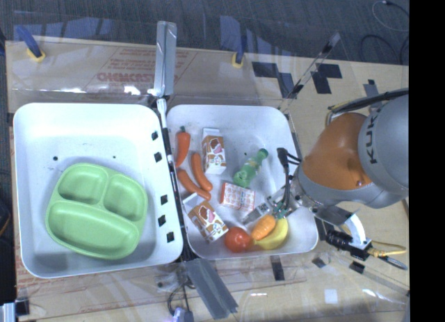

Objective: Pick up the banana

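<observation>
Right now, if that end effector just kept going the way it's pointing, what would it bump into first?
Probably the banana: the end effector sits just above it, pointing down into the right bin. Depth is hard to judge; the small orange lies alongside.

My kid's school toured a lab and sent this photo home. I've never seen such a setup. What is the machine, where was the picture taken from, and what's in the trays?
One camera looks down at a slant on a bench with two white bins. The grey and orange machine at right is a robot arm; its end effector reaches into the right bin, just above the banana. The banana lies at the bin's near edge, beside an orange fruit and a tomato. Carrots, small cartons and a green bottle lie there too. The left bin holds a green divided plate. I can't tell whether anything is gripped.
</observation>
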Available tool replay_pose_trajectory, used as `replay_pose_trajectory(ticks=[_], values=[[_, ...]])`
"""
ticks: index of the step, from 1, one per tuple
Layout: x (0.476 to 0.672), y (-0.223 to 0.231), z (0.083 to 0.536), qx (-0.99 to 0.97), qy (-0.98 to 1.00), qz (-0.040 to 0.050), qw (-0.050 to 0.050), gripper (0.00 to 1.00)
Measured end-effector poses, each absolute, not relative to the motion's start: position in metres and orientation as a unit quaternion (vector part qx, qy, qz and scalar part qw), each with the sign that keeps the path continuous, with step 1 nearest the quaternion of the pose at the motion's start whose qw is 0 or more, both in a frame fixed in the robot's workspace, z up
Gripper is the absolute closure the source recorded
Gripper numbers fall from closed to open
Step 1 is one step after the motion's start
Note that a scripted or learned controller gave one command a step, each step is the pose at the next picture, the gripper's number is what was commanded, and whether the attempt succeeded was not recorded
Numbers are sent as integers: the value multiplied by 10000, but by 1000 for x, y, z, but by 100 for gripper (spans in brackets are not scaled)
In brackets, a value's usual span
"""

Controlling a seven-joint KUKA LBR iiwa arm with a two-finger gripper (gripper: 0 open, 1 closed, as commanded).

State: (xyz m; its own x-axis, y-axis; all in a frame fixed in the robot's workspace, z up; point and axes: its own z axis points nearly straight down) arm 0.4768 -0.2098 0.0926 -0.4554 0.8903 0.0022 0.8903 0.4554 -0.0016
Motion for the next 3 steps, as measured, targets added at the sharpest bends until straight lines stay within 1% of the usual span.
replay_pose_trajectory(ticks=[1,2,3], values=[[477,-211,127,-5090,-8608,0,9,0],[477,-210,101,-4997,-8662,2,20,0],[477,-211,175,-4789,-8778,0,3,0]])
